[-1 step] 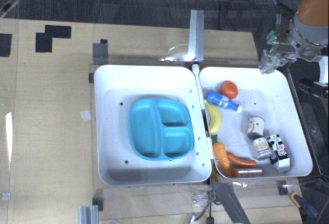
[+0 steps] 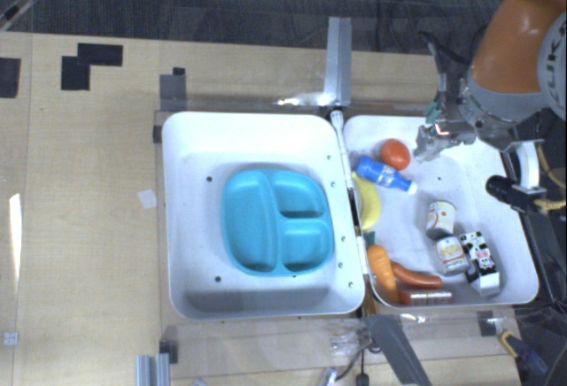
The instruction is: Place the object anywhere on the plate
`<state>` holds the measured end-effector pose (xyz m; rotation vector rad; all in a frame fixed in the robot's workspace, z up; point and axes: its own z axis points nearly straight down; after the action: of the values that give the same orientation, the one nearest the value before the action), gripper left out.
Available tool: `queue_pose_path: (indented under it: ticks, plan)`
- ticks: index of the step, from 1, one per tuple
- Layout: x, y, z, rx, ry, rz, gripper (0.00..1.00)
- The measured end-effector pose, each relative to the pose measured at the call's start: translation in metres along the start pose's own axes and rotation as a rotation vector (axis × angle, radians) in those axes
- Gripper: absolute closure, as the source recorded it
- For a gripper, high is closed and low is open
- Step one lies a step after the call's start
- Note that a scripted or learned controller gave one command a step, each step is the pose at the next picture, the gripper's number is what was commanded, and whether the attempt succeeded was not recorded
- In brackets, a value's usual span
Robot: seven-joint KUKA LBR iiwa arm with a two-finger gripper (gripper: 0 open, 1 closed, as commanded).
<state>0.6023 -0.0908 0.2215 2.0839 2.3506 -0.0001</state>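
A blue divided plate [image 2: 275,220] lies in the left bin [image 2: 190,154] with nothing on it. In the right bin [image 2: 509,238], an orange-red round fruit [image 2: 395,153] sits near the back, with a blue bottle [image 2: 383,174] lying just in front of it and a yellow banana [image 2: 368,205] along the left wall. My gripper [image 2: 434,138] hangs over the back of the right bin, just right of the round fruit and apart from it. I see nothing held in it.
An orange carrot [image 2: 381,266] and a red-brown sausage [image 2: 416,276] lie at the front of the right bin. A white cup [image 2: 439,218], a small can [image 2: 450,253] and a black-and-white box [image 2: 478,258] stand to their right. A metal divider post [image 2: 339,65] rises between the bins.
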Motion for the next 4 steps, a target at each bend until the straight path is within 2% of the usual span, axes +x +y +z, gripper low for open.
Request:
queue_pose_path:
  ticks: [1, 2, 3, 4]
  plan:
    - [0.06, 0.022, 0.004, -0.002, 0.0, 0.058, 1.0]
    - [0.158, -0.008, 0.029, 0.001, 0.0, 0.06, 1.0]
    - [0.218, -0.067, 0.014, 0.002, 0.0, 0.14, 1.0]
    - [0.265, -0.083, 0.02, 0.001, 0.001, 0.338, 1.0]
